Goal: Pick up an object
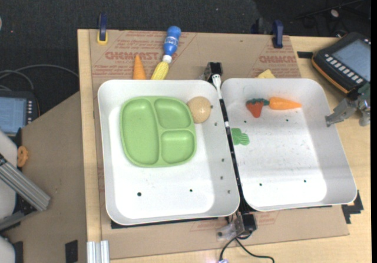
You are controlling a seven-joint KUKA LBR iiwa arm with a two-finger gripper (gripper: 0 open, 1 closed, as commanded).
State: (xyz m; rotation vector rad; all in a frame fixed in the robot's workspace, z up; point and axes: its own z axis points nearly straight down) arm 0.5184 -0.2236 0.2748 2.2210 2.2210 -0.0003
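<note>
We find two bins side by side: the left bin [118,155] holds a divided tray [158,131] with a ball [199,109] touching its right edge. In the right bin [330,161], a carrot [284,103] lies near the back wall, a strawberry [255,107] just left of it, and a leafy piece [239,137] near the left wall.

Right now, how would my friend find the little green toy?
Look in the right white bin. The small green toy lies flat by its left wall, below the carrot and red toy. It's that bin's sole green piece.
</note>
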